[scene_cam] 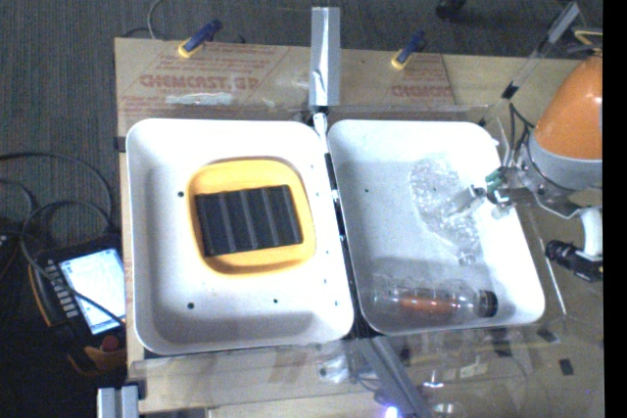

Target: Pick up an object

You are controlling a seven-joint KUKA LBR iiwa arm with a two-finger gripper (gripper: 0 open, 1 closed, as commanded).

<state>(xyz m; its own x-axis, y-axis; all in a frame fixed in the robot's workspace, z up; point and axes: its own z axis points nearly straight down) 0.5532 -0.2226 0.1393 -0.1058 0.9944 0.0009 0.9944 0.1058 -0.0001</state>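
Left white bin: we list one yellow plastic tray with a dark ribbed insert, lying flat at the centre. Right white bin: we list one crumpled clear plastic wrapper in the middle toward the right wall; one clear plastic bottle with a reddish-brown core and dark cap lying on its side along the near wall. Grey arm with orange band: at the right bin's right rim; gripper just beside the wrapper, its jaw state we cannot tell.

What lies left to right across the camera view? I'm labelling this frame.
Tablet → yellow tray in the left bin → crumpled clear plastic in the right bin → arm's orange band.
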